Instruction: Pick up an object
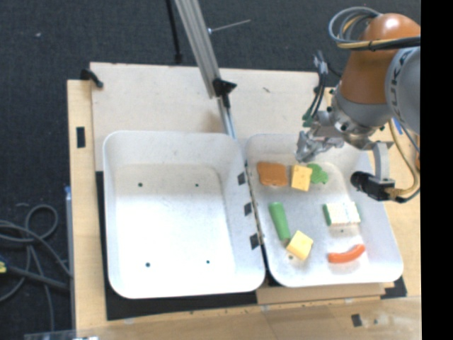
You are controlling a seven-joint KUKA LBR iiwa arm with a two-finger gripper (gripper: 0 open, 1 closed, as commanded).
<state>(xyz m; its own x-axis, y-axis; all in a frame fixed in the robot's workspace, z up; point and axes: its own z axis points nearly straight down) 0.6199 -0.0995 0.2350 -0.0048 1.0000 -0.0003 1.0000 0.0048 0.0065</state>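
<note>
The tool hangs low at the back of the right bin, right above a yellow block. I cannot tell if it is open or shut. Beside the block lie a brown piece and a small green thing.

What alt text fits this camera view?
The gripper hangs low over the right bin, just above a yellow block lying between a brown piece and a green piece. The left bin sits beside it.
</note>
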